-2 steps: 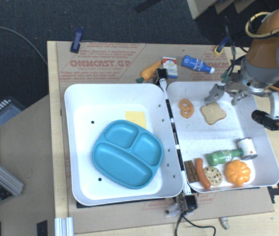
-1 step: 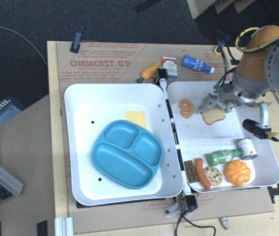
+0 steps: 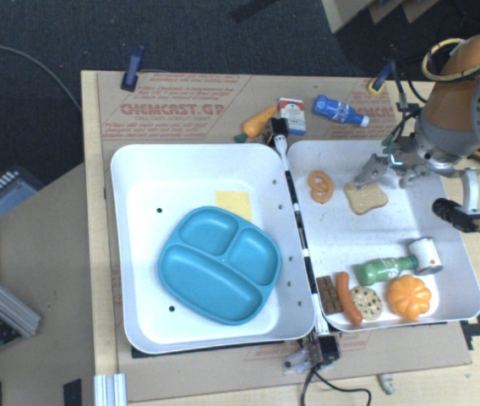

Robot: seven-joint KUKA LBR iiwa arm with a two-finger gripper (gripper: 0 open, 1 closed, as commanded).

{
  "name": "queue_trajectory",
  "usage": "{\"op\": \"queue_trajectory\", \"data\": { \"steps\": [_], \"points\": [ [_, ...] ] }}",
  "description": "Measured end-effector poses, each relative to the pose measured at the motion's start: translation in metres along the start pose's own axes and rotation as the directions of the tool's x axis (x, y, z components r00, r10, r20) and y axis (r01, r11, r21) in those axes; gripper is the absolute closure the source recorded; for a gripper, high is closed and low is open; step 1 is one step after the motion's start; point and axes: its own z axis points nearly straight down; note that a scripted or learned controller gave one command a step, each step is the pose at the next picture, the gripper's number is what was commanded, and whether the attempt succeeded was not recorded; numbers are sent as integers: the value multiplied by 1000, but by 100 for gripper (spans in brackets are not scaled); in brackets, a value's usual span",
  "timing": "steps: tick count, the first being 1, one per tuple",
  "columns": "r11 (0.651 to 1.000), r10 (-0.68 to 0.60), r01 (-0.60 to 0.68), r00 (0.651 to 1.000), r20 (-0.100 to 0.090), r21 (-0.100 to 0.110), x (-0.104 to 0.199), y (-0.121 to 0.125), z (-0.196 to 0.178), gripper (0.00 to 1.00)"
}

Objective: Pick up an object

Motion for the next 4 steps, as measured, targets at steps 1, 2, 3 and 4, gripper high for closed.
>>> {"op": "queue_trajectory", "data": {
  "steps": [1, 2, 3, 4],
  "points": [
    [1000, -1, 1, 1000, -3, 5, 34, 0, 17, 0],
    [1000, 0, 0, 1000, -2, 6, 16, -12, 16, 0],
    [1000, 0, 0, 1000, -1, 2, 17, -10, 6, 100],
    [1000, -2, 2, 1000, -2, -1, 71, 18, -40, 100]
  ]
}}
